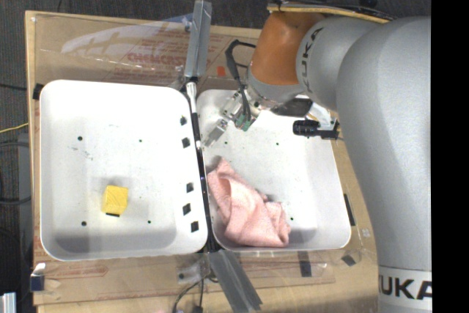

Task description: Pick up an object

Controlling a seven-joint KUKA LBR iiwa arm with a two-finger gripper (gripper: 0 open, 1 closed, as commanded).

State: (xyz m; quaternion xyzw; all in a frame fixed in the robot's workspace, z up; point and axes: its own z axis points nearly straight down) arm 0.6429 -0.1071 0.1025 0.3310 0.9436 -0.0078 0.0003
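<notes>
While the grey arm (366,84) reaches in from the right, its orange band (275,55) sits over the far edge of the right bin (322,179), and the gripper (229,121) hangs below it over that bin's far left corner. Two metal fingers (215,133) stick out toward the divider between the bins, one lying a little nearer the camera than the other. They look slightly apart, with a thin gap of white bin floor between them, and nothing is caught in that gap. Whether the tips touch the bin floor cannot be told from this slant. A small greenish part shows on the gripper body, just beside the fingers.

A pink cloth (245,209) lies crumpled in the near left part of the right bin, pressed up against the divider wall. It sits nearer the camera than the gripper, close to it but apart from it, and the fingers do not touch it.

A small yellow block (115,199) rests on the floor of the left bin (73,113), toward its near side and well apart from the gripper.

Both bins stand side by side on a wooden bench (110,40), whose far part is covered by a clear sheet with red printing. A grey metal bar (196,40) runs from the bench's far edge down to the seam between the bins. A black cable (233,59) loops beside the orange band.
</notes>
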